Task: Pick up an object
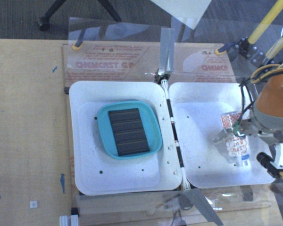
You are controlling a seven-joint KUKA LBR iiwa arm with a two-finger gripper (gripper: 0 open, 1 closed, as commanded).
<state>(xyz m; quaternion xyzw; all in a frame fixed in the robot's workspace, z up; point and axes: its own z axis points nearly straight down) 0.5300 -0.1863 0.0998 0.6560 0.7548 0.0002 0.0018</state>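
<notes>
Because the arm (272, 102) reaches in from the right, it hangs over the right bin (198, 107), where a clear plastic packet with red print (235, 140) lies near the right wall. This packet seems the likely object to pick, since the gripper (239, 127) sits directly above it. Whether anything is held cannot be told. The left bin (85, 98) holds a teal tray (104, 126) bearing a dark ribbed block (128, 132), well apart from the arm.

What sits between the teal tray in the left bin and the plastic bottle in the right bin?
In the camera view, between the teal tray and the plastic bottle lie bare white bin floor and the bins' joined rims.
</notes>
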